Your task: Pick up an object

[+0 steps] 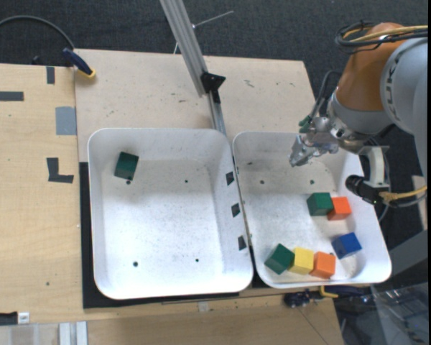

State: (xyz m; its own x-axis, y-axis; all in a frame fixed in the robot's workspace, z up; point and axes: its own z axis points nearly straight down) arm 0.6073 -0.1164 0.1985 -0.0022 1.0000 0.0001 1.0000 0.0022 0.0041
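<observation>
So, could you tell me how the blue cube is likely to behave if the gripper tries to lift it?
The blue cube looks rigid with flat faces, so it should probably slide, not roll. It seems small, likely light. It sits close to the bin wall, which may crowd the gripper.

Left bin (100, 192): one dark green cube (126, 165), upper-left area, alone, sitting flat.

Right bin (273, 146): six cubes, all toward the near-right side. Green cube (319, 204) touching a small orange cube (339, 207) on its right. Blue cube (346, 245) just below those, slightly rotated. Along the front wall, a row in contact: green cube (279, 259), yellow cube (302, 260), orange cube (324, 264).
</observation>
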